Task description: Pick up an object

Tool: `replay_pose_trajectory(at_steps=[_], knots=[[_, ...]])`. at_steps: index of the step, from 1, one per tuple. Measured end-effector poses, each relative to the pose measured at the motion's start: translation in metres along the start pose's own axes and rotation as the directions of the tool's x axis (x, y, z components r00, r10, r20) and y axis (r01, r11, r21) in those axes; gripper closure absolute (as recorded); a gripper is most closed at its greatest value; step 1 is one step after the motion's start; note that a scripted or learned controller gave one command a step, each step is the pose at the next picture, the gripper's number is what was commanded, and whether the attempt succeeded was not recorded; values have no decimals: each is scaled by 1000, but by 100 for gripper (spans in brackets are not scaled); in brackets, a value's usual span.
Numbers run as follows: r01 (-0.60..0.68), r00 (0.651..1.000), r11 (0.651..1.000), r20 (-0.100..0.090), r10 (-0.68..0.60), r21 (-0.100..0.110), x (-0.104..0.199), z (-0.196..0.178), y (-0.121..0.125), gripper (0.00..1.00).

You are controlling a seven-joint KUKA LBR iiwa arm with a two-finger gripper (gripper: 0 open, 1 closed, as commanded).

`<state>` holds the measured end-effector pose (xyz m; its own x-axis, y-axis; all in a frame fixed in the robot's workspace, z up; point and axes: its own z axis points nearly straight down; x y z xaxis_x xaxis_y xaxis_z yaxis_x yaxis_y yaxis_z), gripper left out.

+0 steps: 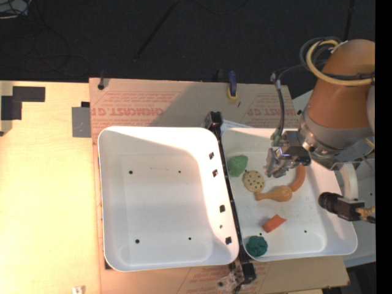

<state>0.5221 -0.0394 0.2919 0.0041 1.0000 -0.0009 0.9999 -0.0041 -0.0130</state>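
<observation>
The metal two-finger gripper (277, 167) hangs over the right white bin (334, 241), hunting for a toy. I cannot tell its grip. Next it must drop onto the round spotted cookie (253, 179) at its 8 o'clock.

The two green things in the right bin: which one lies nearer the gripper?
The lighter green lump by the divider, just left of the gripper; the darker ball sits at the front edge.
</observation>
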Motion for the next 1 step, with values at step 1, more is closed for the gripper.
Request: replay_pose_trajectory(at_steps=[1], knots=[[7,1000,1000,0,-7,-24,28,-117,53,100]])
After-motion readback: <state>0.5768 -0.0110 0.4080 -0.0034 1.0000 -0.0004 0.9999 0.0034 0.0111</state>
